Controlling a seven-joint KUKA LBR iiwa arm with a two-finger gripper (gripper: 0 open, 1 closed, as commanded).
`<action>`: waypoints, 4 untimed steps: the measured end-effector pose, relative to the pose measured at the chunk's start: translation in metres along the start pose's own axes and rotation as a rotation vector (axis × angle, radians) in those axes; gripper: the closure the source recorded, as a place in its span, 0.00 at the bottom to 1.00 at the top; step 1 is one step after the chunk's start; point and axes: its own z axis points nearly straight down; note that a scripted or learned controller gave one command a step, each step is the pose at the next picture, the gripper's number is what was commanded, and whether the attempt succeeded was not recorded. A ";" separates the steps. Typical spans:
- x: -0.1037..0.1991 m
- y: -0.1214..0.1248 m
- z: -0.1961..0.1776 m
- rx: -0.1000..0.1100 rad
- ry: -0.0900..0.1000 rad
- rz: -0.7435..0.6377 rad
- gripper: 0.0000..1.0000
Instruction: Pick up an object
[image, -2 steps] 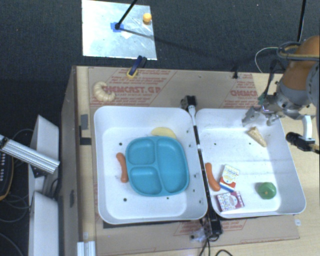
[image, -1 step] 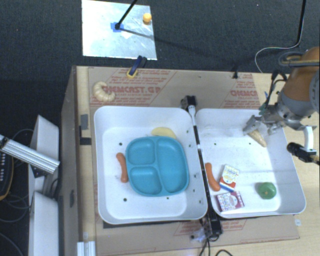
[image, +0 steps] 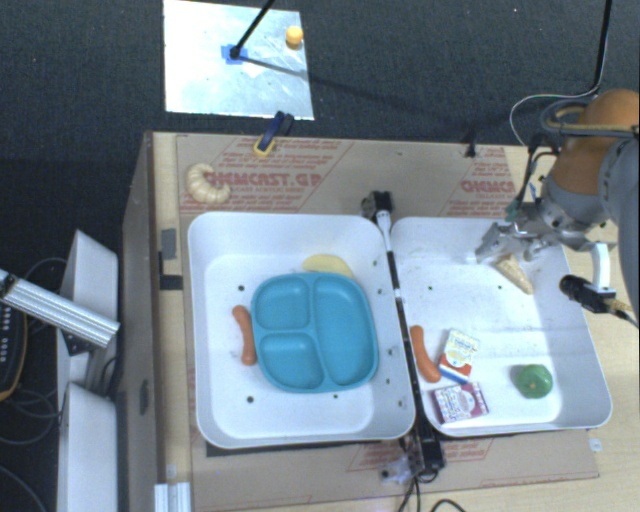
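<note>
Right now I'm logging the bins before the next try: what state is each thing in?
gripper: over the right bin's far corner, just above a tan wedge
tan wedge: lying flat, not held
blue tray: upright, compartments bare
left sausage: lying beside the tray
right sausage: lying against the divider
green ball: resting, untouched
two small cartons: lying flat
</note>
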 end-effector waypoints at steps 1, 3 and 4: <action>0.008 0.000 -0.019 -0.001 0.000 0.000 0.00; 0.000 0.000 -0.003 -0.001 -0.001 0.001 0.00; -0.001 0.000 -0.029 -0.002 -0.001 0.001 0.00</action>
